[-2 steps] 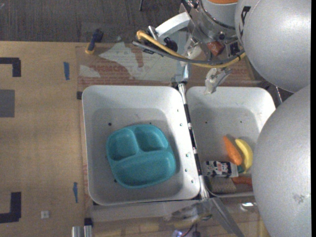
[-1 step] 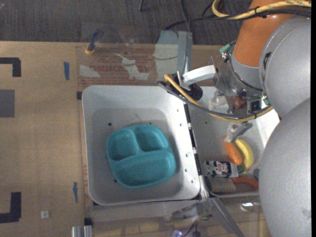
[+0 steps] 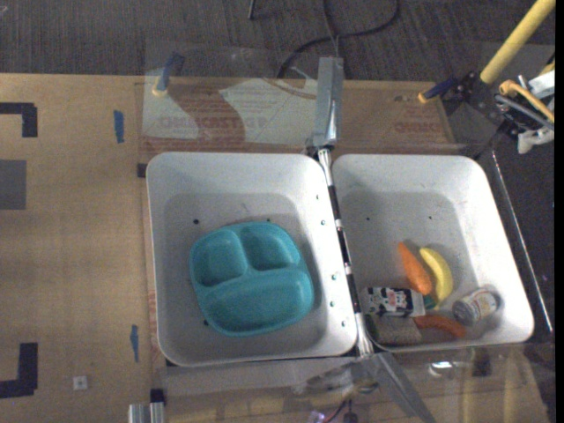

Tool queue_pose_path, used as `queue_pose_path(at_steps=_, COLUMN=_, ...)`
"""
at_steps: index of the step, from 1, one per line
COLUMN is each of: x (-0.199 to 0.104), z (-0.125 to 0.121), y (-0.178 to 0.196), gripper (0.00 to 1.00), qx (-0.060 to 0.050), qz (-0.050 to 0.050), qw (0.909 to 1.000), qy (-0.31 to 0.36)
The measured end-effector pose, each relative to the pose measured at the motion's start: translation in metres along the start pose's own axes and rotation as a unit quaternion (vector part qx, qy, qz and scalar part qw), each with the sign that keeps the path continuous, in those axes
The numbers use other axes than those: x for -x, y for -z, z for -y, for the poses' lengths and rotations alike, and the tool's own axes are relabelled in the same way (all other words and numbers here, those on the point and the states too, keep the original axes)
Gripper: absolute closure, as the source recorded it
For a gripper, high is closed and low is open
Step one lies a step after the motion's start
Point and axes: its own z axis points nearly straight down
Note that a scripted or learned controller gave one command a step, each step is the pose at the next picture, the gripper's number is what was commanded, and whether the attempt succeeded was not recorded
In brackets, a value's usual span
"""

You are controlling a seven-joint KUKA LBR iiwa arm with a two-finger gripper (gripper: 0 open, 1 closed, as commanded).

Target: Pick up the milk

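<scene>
The gripper (image 3: 529, 117) sits beyond the right bin's (image 3: 458, 179) far corner; we cannot tell its state. We see the milk (image 3: 390, 301) lying in that bin, beside a carrot (image 3: 414, 268).

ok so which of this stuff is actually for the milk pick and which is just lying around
For the job:
- milk carton, lying near the front left of the right bin

Just lying about:
- carrot
- banana
- can
- brown block in front of the milk carton
- teal divided plate in the left bin
</scene>
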Motion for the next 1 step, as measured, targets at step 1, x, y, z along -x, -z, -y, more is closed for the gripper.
queue_pose_path(at_steps=1, x=0.0248, z=0.0081, y=-0.2334, gripper=0.00, qx=-0.003, qz=0.001, qw=0.9996, qy=-0.028)
